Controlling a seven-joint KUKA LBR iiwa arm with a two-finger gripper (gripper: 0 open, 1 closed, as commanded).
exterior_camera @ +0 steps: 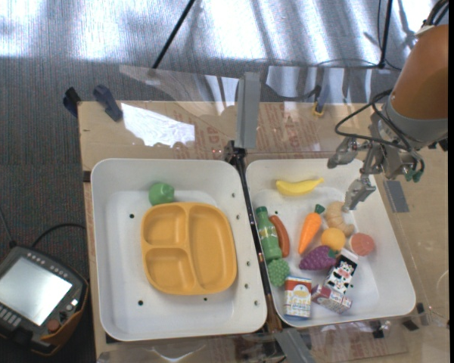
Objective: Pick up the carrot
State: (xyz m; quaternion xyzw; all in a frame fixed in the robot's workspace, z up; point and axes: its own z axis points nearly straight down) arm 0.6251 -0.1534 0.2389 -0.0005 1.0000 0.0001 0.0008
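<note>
While the carrot (pixel 309 231) lies in the right bin (pixel 393 278), below the banana (pixel 298 186) and just left of the orange (pixel 333 239), the gripper (pixel 361 180) hangs above that bin's upper right part, fingers spread apart and holding nothing.

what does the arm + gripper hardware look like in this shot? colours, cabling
The arm shows a rounded orange band above a grey wrist section. Thin dark cables loop loosely around the wrist. Below it the gripper is grey metal with slim fingers, one ending in a pale flat pad. A small green part sits on the wrist's side.
</note>
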